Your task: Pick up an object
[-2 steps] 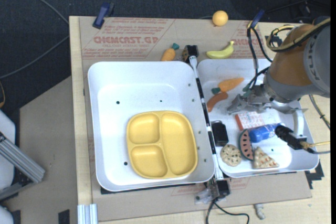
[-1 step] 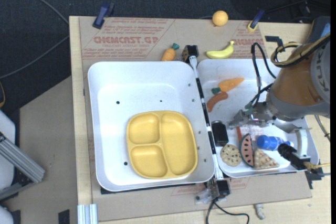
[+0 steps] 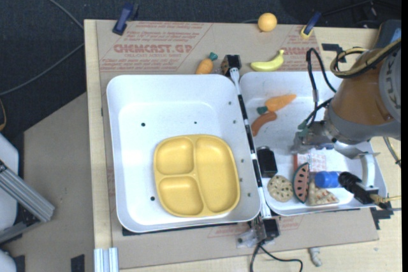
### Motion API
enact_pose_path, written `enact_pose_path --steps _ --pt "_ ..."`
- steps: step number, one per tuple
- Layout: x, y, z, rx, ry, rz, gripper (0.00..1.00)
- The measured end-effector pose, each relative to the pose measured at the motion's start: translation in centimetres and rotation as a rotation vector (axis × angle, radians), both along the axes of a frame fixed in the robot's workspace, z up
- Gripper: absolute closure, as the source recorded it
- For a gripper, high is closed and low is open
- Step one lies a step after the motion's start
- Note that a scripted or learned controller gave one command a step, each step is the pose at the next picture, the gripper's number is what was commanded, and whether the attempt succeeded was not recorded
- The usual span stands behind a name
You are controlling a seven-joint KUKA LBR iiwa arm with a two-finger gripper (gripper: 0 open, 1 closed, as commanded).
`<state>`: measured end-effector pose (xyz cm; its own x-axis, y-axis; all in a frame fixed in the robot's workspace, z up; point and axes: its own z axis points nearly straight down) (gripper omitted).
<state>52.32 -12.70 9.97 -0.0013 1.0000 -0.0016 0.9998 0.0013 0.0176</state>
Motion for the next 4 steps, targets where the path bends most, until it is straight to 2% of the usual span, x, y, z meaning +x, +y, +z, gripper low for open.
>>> enact_pose_path --steps 1,2,3,4 --pt "0.0 0.0 0.0 0.000 0.001 0.000 0.00" --pt "8.0 1.8 -1.5 0.002 0.017 0.000 0.00" --pt "12.2 3.1 -1.5 0.000 0.026 0.000 0.00" --pt "13.7 2.8 -1.7 -0.004 0.050 0.000 0.00"
